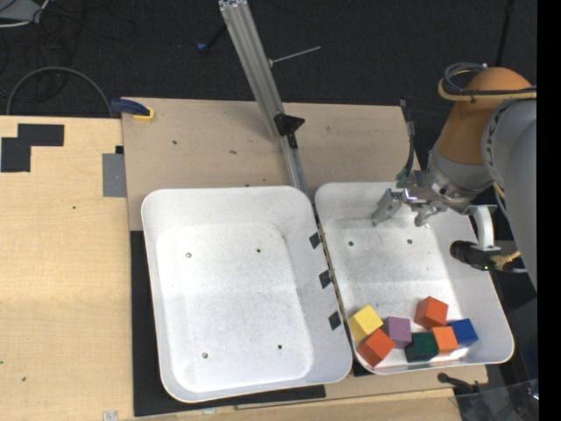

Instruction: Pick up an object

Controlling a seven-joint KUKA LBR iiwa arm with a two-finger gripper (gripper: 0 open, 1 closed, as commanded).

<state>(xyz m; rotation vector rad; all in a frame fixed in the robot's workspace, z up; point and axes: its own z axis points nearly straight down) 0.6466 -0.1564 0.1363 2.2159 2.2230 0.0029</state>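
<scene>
The gripper [405,209] is seen with its two thin metal fingers spread apart and nothing between them, over the far part of the right bin [412,257]. The small, matte, cube-shaped blocks [412,330] are clustered in that smooth white bin's near corner, well apart from the gripper.

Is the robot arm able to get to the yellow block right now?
Probably yes. The end effector hovers over the right bin's far end, and bare floor lies between it and the yellow block.
</scene>
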